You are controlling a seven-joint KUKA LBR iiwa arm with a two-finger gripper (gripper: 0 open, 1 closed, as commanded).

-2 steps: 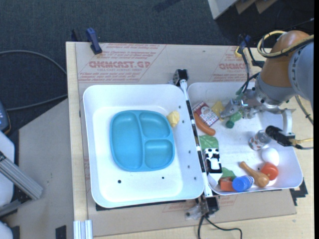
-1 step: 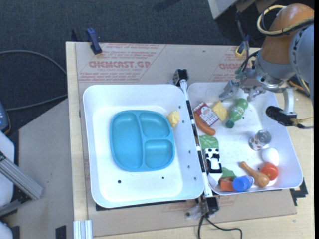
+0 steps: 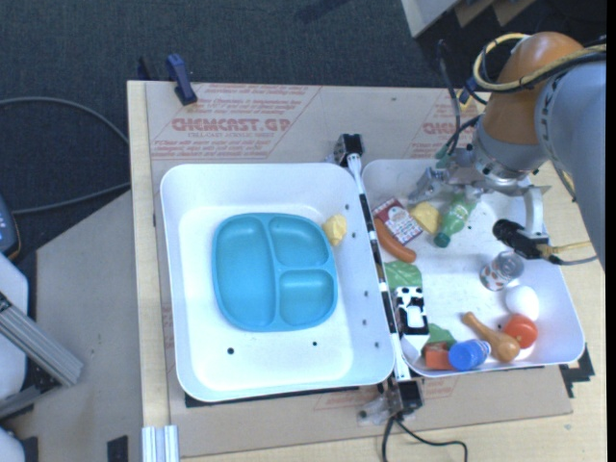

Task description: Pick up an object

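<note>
My gripper (image 3: 446, 189) hangs low over the far left part of the right bin (image 3: 563, 306), below the grey wrist with its orange band. Just under and in front of it lies a green bottle (image 3: 452, 219), tilted, its top end close to the gripper. A yellow piece (image 3: 424, 218) sits right beside the bottle on its left. A red and white packet (image 3: 397, 221) and an orange sausage (image 3: 396, 243) lie further left by the bin wall. Whether the gripper touches the bottle is unclear from this angle.
The right bin also holds a silver round thing (image 3: 498, 273), a white egg (image 3: 523, 302), a red ball (image 3: 521, 331), a brown drumstick (image 3: 484, 329), a blue cap (image 3: 469, 355) and green pieces (image 3: 404, 275). The left bin (image 3: 192, 354) bears a blue divided plate (image 3: 275, 269) and a small yellow item (image 3: 334, 229).
</note>
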